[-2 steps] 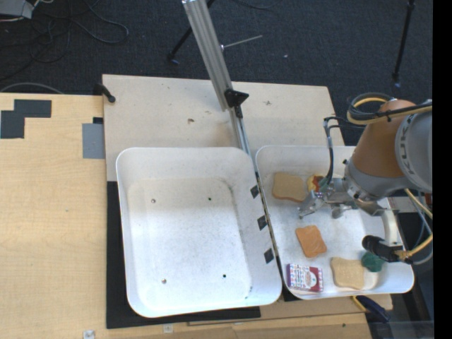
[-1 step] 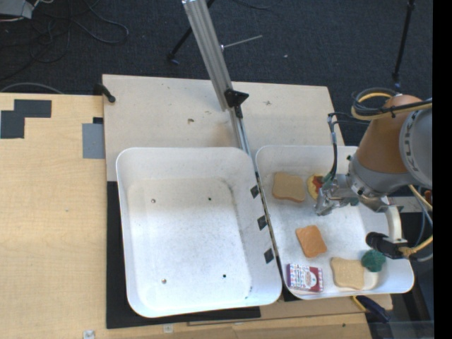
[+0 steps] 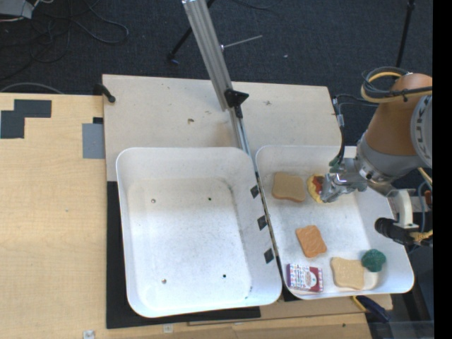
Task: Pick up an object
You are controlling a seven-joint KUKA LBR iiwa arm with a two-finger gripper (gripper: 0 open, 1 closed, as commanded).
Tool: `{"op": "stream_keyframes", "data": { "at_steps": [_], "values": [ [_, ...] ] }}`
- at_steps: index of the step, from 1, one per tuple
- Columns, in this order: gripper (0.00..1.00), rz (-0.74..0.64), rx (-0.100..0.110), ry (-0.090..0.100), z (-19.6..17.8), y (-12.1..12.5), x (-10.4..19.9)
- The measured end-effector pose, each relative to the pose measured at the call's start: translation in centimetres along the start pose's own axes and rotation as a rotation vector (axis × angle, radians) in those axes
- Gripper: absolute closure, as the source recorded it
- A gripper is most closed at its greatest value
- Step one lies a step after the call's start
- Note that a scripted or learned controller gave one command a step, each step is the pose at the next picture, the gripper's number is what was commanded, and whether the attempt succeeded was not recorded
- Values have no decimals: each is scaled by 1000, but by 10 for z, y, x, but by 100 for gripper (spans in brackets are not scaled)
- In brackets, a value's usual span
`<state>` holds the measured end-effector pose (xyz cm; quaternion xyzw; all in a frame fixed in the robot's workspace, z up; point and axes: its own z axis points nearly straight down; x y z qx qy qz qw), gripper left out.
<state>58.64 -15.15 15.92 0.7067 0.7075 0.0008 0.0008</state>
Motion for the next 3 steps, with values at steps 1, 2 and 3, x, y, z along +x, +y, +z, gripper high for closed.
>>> {"op": "stream_keyframes", "data": {
  "at_steps": [1,2,3],
  "values": [
    [100,0,-2,-1,-63,4,2],
    [100,-1,1,0,-92,4,1],
    [100,-2,6,2,-91,-1,43]
  ]
}}
